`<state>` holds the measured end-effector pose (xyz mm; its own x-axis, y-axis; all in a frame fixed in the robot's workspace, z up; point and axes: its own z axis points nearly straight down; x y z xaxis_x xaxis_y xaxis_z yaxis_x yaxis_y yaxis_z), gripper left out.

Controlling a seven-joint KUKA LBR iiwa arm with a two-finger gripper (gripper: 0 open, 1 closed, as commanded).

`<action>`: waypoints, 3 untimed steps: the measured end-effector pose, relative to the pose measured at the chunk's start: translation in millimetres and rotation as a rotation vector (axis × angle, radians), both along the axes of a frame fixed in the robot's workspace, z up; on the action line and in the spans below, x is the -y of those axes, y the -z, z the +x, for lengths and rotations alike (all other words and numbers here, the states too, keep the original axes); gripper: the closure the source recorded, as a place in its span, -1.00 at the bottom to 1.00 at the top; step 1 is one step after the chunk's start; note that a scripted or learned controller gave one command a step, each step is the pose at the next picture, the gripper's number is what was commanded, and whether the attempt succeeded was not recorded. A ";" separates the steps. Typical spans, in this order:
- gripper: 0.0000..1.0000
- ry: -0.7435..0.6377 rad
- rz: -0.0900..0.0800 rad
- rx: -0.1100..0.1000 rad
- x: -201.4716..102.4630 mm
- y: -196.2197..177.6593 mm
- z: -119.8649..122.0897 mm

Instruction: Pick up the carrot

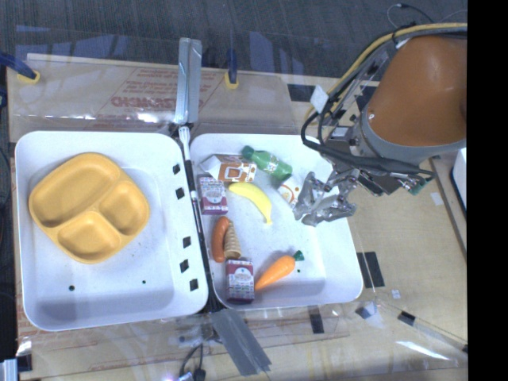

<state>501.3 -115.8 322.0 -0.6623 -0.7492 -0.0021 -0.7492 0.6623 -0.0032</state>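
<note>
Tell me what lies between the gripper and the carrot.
Bare white floor of the right bin. In the camera view, the gripper sits up and to the right of the carrot, with no object on the stretch between them.

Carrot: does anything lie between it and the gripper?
Nothing visible. The gripper hangs over the right bin's right side, and bare bin floor separates it from the carrot near the front edge.

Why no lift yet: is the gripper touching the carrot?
Apart. The camera view shows bare white bin floor between the gripper and the carrot, which lies nearer the front rim.
</note>
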 end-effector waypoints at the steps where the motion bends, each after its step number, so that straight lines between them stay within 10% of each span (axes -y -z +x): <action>1: 1.00 0.138 0.002 -0.005 10.9 69.1 68.7; 3: 1.00 -0.299 0.000 -0.001 7.8 -20.2 74.4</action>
